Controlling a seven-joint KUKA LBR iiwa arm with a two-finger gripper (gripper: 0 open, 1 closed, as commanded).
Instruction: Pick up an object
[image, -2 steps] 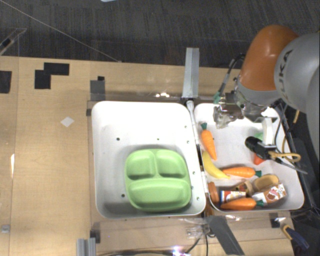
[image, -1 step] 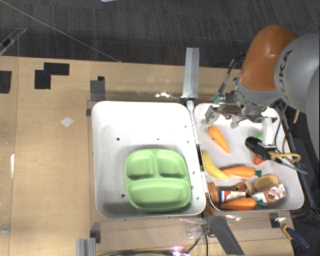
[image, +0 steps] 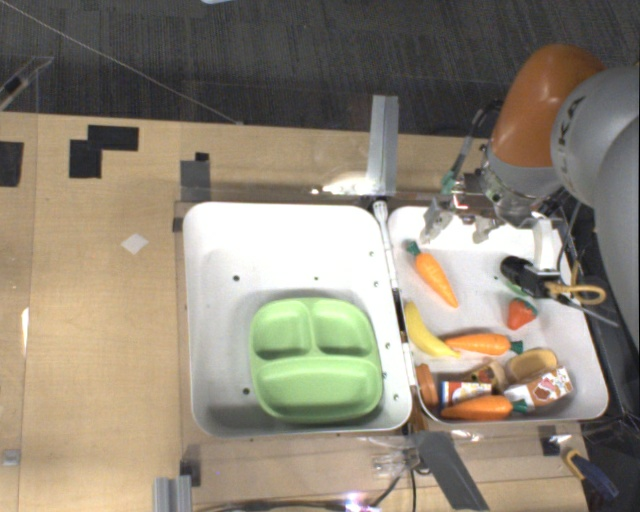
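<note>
While the pincer (image: 455, 227) hangs released, nothing between its fingers, I note a carrot (image: 436, 277) just beneath (right bin (image: 590, 385)).

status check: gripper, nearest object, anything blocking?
Gripper open, holding nothing, over the right bin. Nearest: carrot, just below the jaws, lying flat. Nothing on top of it; banana lies apart.

green tray (image: 315, 360), orange carrots (image: 436, 277) (green tops), yellow banana (image: 425, 335), white bins (image: 215, 260)
</note>
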